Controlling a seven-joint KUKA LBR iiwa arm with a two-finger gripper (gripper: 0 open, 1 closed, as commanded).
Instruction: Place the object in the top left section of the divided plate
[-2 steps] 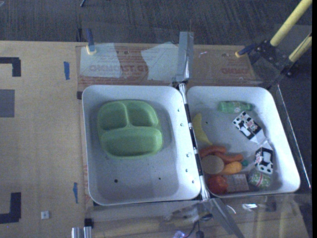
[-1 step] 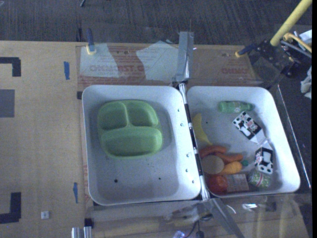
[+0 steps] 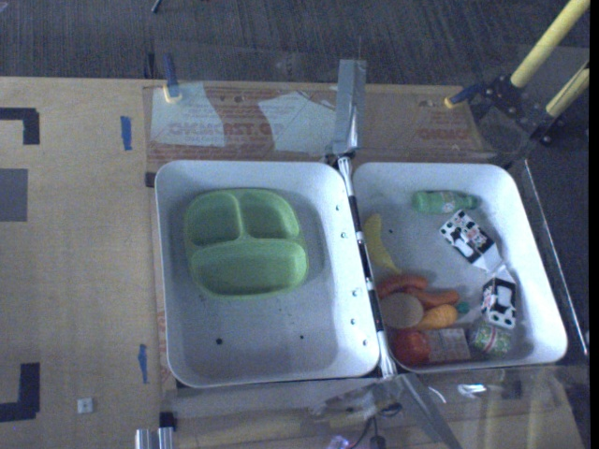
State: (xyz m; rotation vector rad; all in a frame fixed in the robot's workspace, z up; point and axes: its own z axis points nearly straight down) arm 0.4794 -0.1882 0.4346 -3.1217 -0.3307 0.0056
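Note:
A green divided plate (image 3: 245, 241) lies in the upper left part of the left white bin (image 3: 281, 354). Its top left section (image 3: 211, 216) holds nothing, nor do the top right section (image 3: 272, 215) and the wide lower section (image 3: 251, 266). The right bin (image 3: 533, 251) holds toy food: a yellow banana (image 3: 376, 241) by its left wall, a green item (image 3: 444, 201) at the back, two black-and-white cartons (image 3: 466, 235) (image 3: 499, 303), orange carrots (image 3: 404, 283), a tan round piece (image 3: 402, 309) and a red tomato (image 3: 409, 346).
A metal strip (image 3: 348, 110) runs from the back down between the two bins. Yellow poles on a dark stand (image 3: 547, 40) rise at the back right. A small box (image 3: 449, 344) and a green netted item (image 3: 492, 338) lie in the right bin's front corner.

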